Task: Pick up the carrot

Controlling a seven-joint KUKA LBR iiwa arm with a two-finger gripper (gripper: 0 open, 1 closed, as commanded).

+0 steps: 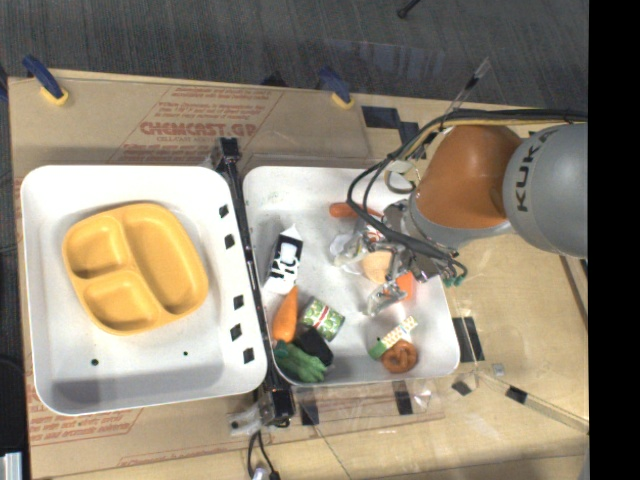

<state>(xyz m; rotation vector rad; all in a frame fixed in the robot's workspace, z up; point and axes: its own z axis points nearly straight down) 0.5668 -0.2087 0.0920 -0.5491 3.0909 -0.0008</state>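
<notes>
The carrot (287, 313) is orange with a dark green leafy top (301, 361). It lies in the right bin (262, 190), near that bin's front left corner and pointing toward its front edge. My gripper (383, 266) hangs over the middle right of the same bin, below the arm's orange band (462, 178). It is down among a cluster of small items, about a hand's width right of the carrot and not touching it. A pale peach item (377, 265) and a red-orange piece (405, 286) sit right at the gripper.
A black-and-white bottle (286, 258) lies just behind the carrot. A green can (323, 318) touches its right side. A brown round item (400, 357) sits at the front right. The left bin (40, 358) holds a yellow divided tray (135, 265).
</notes>
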